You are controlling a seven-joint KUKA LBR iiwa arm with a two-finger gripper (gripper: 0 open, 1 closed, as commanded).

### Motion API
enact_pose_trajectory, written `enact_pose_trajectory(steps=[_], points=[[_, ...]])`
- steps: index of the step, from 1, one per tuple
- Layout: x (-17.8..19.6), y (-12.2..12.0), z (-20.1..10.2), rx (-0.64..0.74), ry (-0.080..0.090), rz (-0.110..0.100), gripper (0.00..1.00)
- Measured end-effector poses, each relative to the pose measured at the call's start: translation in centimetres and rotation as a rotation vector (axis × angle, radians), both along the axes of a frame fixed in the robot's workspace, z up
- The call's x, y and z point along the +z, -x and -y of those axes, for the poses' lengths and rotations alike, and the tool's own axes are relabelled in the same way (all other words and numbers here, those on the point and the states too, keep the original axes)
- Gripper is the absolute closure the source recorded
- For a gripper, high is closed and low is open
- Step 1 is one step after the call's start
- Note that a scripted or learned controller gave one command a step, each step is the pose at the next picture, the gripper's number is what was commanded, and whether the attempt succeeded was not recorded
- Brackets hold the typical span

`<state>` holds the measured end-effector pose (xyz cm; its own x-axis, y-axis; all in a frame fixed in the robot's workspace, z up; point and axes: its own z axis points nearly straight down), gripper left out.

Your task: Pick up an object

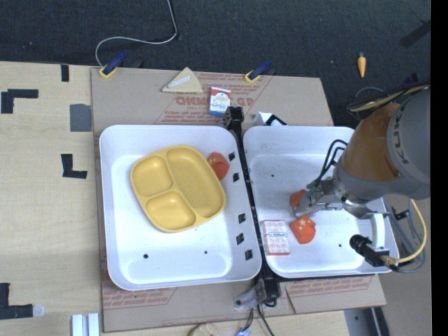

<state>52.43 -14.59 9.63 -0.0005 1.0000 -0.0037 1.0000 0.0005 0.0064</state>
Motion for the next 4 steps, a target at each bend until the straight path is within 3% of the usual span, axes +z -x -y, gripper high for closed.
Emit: enact_pose_trajectory(steps=[1,2,3,4], points=[[-1.0,-7.1,-3.9,0.001,-0.003,-0.001,1.0],[-0.9,-3.0,-0.7,0.0,-0.002,-0.001,1.0],[-1.0,-3.0,-0.9,0.002,-0.005,-0.002,0.0],[-1.0,-11.8,-1.4,0.002,-0.002,-0.001,0.0]])
